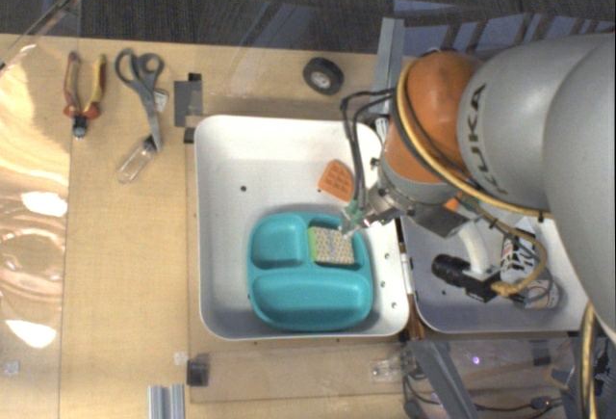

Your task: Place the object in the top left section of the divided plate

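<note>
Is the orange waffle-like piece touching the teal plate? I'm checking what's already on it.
Apart. The camera view shows the orange piece lying on the white bin floor, with a strip of white between it and the teal divided plate.

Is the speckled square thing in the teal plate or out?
In: the speckled square sponge lies in the teal divided plate's upper right section.

Single fixed camera mounted above the bench (pixel 115 244), angled down at a slant. Left bin (pixel 231 215) is seen centre frame, right bin (pixel 481 316) at lower right, largely covered by the arm (pixel 520 118) entering from the right, close to the lens.
</note>
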`<state>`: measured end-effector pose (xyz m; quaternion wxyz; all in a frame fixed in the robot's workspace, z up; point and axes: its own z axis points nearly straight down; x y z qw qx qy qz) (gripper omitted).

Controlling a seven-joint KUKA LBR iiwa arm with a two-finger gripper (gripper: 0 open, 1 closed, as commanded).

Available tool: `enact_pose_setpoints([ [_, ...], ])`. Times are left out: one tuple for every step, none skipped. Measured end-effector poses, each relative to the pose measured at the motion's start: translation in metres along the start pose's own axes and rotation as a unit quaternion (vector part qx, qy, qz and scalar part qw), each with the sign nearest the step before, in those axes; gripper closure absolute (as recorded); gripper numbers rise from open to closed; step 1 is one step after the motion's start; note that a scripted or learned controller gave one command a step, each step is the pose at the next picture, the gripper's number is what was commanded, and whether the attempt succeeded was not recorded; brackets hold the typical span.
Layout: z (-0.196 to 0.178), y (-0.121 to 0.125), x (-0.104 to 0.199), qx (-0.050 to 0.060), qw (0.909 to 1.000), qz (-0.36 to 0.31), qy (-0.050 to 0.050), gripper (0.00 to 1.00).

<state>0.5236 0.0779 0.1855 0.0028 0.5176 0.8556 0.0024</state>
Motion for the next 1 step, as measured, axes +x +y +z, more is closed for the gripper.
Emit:
enact_pose_setpoints([
  [-0.0546, -0.0124, 0.0498, 0.0, 0.9997, 0.026, 0.0, 1.0],
])
